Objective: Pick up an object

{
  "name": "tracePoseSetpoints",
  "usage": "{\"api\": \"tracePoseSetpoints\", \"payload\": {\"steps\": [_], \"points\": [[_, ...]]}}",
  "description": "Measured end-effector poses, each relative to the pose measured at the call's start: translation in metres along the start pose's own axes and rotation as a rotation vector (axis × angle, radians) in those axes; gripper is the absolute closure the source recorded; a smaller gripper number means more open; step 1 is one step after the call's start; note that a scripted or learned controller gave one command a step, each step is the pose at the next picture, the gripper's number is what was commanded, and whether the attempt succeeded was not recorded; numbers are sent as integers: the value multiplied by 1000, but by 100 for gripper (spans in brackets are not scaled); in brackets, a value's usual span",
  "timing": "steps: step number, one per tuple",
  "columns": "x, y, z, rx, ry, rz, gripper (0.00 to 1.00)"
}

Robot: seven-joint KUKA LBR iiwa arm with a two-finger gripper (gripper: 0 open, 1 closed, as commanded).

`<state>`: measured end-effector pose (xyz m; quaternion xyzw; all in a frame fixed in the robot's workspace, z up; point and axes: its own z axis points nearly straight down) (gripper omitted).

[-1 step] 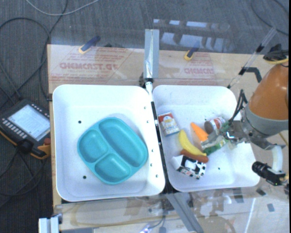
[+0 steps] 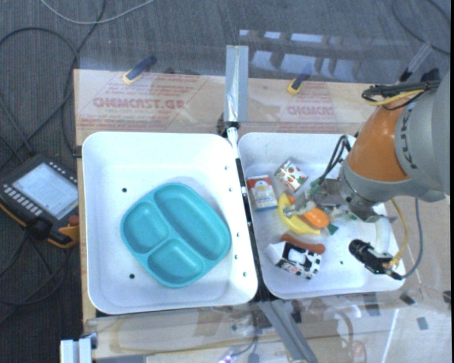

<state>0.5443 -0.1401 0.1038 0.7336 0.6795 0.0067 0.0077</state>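
The right bin (image 2: 329,146) holds several small items. Among them are a yellow banana (image 2: 293,221), an orange piece (image 2: 316,218), a reddish sausage (image 2: 303,243), a black-and-white cow-patterned carton (image 2: 297,261), a red-and-white carton (image 2: 290,175) and a small box (image 2: 262,191). My gripper (image 2: 315,201) hangs low over the banana and the orange piece, in the middle of that bin. The arm's orange band (image 2: 378,151) sits above it to the right. No item can be seen between the fingers.
The left bin (image 2: 110,157) carries a teal divided plate (image 2: 176,234). A metal post (image 2: 235,82) stands behind the wall between the bins. A teach pendant (image 2: 38,195) lies on the floor at the left.
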Motion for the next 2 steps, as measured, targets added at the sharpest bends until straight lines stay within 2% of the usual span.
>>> {"api": "tracePoseSetpoints", "payload": {"steps": [1, 2], "points": [[1, 2, -9, -3, 0, -2, 100], [57, 26, -77, 25, -1, 9, 100]]}}
